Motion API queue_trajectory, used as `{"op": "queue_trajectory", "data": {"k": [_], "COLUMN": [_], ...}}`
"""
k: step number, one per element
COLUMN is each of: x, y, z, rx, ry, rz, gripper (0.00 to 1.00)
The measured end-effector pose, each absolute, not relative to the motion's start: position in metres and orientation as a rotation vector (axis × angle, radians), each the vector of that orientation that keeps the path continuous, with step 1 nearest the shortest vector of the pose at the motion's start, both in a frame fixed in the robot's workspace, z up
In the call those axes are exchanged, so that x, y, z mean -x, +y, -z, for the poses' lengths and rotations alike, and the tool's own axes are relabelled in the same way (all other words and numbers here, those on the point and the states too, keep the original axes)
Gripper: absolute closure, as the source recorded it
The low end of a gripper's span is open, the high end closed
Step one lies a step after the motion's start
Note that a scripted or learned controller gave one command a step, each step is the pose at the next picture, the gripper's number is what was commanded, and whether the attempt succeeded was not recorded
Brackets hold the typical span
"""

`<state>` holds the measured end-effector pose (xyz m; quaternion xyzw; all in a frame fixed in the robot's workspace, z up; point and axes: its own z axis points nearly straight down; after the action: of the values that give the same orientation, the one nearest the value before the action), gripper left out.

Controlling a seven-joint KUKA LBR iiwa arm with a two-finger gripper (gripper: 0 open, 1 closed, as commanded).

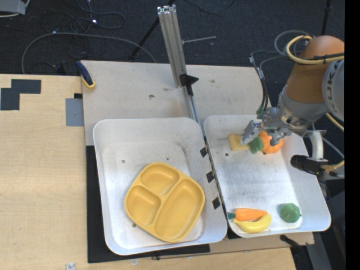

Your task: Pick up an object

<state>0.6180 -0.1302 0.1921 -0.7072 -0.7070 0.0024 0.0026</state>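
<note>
Nearest the camera, along the near edge of the right bin [315,221], lie a carrot [250,213] resting on a banana [254,224], with a small green fruit [289,212] just to their right; none of these is touched by the arm; in the left bin [107,151] a yellow divided plate [164,201] sits toward the near side, well apart from the action. At the far end of the right bin the gripper [263,135] has its tip down among a small cluster of toys: a pale yellow block [236,143] on the left, a green piece [256,145] in the middle, and an orange fruit [274,144] on the right, all three touching or just beside one another. Whether the fingers are open, closed or gripping any of these I cannot tell, since the wrist and the crowded toys hide the tips; so no grasp can be claimed. As a judgement, the task stands at the reach-and-grasp step: the arm is at the cluster and low over it, yet nothing looks lifted, for the toys seem to rest on the bin floor; securing one object and raising it free of the bin is all left to do. Crowding is the risk here; closing on one toy may nudge or pinch its neighbours instead.
</note>
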Motion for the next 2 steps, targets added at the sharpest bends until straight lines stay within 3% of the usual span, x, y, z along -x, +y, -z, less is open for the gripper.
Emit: {"op": "queue_trajectory", "data": {"k": [2], "x": [-0.626], "y": [-0.131], "z": [-0.105], "rx": [2.224], "ry": [-2.219], "rz": [0.000], "gripper": [0.00]}}
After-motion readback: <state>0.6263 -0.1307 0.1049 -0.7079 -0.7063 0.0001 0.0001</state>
